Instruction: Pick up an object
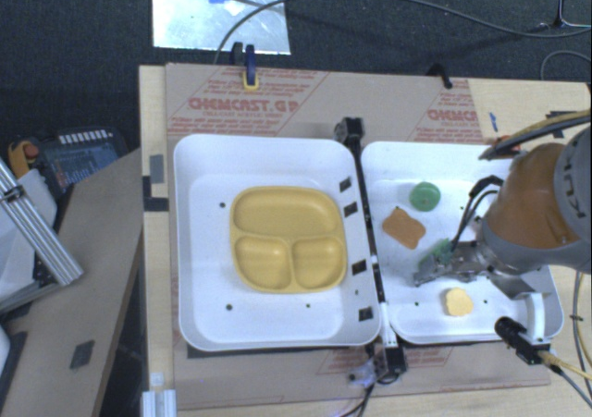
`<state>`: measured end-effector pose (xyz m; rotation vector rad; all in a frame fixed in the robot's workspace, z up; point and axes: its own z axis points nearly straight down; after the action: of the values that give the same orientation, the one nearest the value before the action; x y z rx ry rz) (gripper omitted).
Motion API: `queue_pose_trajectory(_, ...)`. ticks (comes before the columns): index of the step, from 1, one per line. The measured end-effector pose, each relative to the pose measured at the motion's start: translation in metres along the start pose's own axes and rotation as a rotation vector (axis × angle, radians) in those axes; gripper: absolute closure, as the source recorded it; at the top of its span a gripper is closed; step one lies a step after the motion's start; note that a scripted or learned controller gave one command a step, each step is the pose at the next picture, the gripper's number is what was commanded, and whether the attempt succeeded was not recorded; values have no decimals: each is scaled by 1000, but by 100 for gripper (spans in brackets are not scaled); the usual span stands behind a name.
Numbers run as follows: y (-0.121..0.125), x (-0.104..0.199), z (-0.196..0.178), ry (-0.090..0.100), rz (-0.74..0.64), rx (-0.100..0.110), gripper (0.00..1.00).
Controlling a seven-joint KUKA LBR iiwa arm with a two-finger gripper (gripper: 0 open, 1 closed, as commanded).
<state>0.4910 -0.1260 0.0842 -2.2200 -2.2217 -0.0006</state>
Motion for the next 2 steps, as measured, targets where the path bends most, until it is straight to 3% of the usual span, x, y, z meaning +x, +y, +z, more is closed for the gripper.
queue_pose_trajectory(1, 1, 0, -11, 0, -1, -3, 100)
queue_pose_trajectory(2, 5, -9, -72, -3, -2, -8, 100)
